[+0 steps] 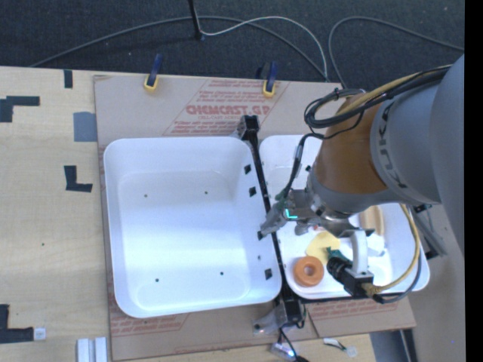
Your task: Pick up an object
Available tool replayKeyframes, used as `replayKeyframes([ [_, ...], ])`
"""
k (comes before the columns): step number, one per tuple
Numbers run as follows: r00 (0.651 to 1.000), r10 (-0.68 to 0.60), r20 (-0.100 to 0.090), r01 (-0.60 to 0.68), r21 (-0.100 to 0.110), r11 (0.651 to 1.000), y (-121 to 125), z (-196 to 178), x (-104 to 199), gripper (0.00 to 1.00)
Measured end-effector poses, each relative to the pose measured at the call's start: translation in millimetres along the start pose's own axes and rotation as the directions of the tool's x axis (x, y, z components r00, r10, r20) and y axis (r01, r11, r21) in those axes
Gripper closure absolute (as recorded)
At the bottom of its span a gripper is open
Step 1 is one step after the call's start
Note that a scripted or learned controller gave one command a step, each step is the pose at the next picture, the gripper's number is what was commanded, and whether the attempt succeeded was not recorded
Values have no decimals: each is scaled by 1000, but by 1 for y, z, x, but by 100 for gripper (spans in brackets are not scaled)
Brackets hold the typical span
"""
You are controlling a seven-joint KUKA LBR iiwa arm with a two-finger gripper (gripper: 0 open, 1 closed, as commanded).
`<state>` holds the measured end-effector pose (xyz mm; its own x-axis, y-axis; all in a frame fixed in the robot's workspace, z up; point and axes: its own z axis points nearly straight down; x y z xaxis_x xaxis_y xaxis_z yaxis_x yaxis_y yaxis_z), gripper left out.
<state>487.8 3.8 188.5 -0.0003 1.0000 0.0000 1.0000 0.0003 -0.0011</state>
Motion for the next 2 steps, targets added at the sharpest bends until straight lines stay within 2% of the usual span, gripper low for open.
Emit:
replayKeyframes([
  [1,1000,4,2,-4,-5,1000,74,-50,-61,0],
  [2,1000,0,0,0,0,1000,72,-58,-58,100],
])
